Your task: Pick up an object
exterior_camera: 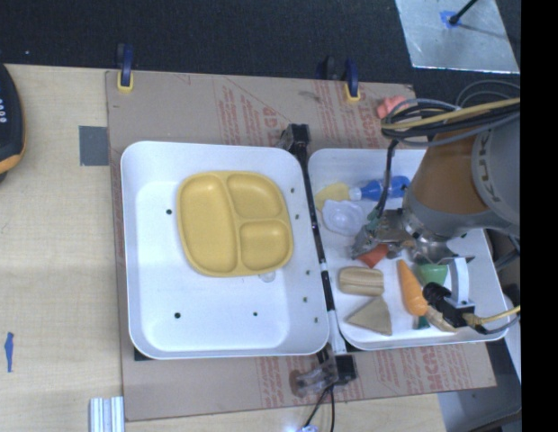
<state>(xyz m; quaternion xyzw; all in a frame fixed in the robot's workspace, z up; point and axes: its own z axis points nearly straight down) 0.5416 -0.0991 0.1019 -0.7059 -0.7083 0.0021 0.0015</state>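
arm (pixel 459 174) topmost, right of frame, over right bin (pixel 495 327) | hand (pixel 380 239) low among clutter mid-bin; opening and any hold: can't tell, wrist blocks view | candidates: red piece (pixel 372 257) touching it, tan block (pixel 362 282) just below, carrot (pixel 411 288) beside | risk: packed items, likely nudge not grasp | left bin (pixel 153 322): yellow plate (pixel 234 221)

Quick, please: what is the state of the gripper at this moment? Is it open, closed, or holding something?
Gripper: low in the right bin, among the objects near a red piece; open or closed cannot be told, and no object visibly held.
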